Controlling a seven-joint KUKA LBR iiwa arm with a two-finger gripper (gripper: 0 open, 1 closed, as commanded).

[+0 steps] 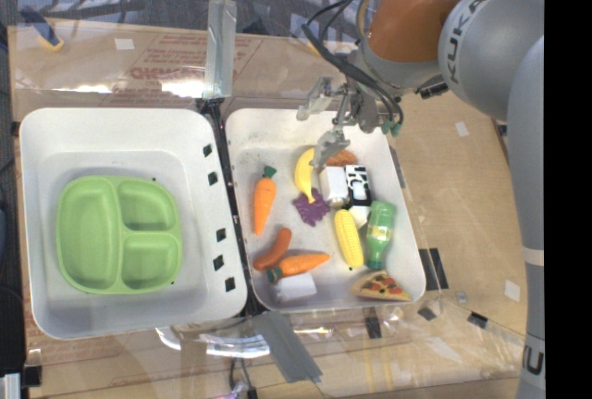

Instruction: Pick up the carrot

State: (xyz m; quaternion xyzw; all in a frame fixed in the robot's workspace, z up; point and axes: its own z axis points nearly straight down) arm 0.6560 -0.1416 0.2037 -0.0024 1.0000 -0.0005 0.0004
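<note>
Pizza slice (381, 286): bin's near corner.
Carrot (264, 204): lies free, sausage (274, 248) below.
Gripper (329, 150): over banana (304, 173); fingers' state unclear.

- The arm (481, 27) is cut off at the right edge.
- The gripper (330, 150) covers part of the banana (304, 173).
- A white block (296, 288) hides the lower carrot's (301, 264) end.
- The black-and-white box's (357, 184) label is too small to read.

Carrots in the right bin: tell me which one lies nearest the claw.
The carrot with its green top pointing up, beside the banana. The other carrot lies by the bin's front edge, farther from the claw.
</note>
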